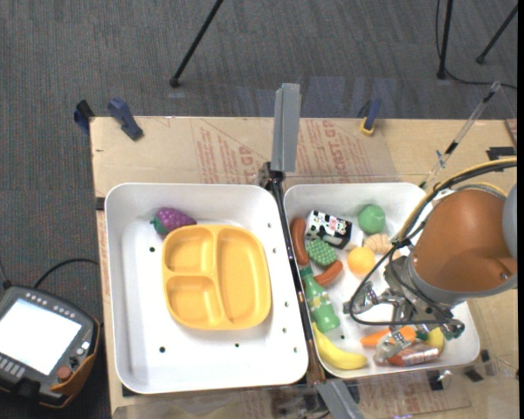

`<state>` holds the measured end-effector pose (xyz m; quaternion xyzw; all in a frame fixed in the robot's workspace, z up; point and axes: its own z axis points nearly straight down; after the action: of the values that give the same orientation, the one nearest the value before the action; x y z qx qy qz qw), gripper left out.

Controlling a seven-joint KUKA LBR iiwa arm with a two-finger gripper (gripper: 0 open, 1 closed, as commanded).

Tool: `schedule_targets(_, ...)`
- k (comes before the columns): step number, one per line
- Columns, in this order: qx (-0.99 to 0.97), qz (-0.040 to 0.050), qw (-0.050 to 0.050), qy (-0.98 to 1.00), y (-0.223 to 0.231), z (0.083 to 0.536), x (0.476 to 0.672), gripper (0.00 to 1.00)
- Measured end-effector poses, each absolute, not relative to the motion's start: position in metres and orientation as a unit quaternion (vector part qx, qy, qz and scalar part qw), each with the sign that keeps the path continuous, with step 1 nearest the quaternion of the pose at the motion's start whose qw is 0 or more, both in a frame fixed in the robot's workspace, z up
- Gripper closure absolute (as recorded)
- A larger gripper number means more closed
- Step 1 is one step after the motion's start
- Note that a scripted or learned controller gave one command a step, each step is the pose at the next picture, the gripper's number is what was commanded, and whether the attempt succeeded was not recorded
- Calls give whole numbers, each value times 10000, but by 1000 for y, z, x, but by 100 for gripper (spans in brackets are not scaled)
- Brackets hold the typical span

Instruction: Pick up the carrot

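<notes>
Gripper (408,321) is low in the right bin (380,190), hanging off the orange band of the arm (463,247) over the bin's near right corner. The carrot (384,336) lies just below and left of the gripper tip, on the bin floor, its orange body partly hidden by the gripper hardware. I can't tell from this angle how the gripper is set or whether anything sits in it; wrist and cables block the view. Just beside the carrot: a red-and-white packet (406,353) directly under the gripper, a banana (341,353) further left, an orange (361,260) up and left. Left bin holds a yellow divided plate (217,278) and purple grapes (173,219), well away from the gripper. My read: approach looks done, grasp unconfirmed, carrot not lifted. Left to do: secure the carrot and raise it clear. Clutter is tight, so a wrong-item grab is a risk.
</notes>
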<state>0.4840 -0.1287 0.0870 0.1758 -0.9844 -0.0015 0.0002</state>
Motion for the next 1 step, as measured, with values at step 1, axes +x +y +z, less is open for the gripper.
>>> schedule_targets(1, 1580, -7, -1, -9874, -187, 87, 483, 0)
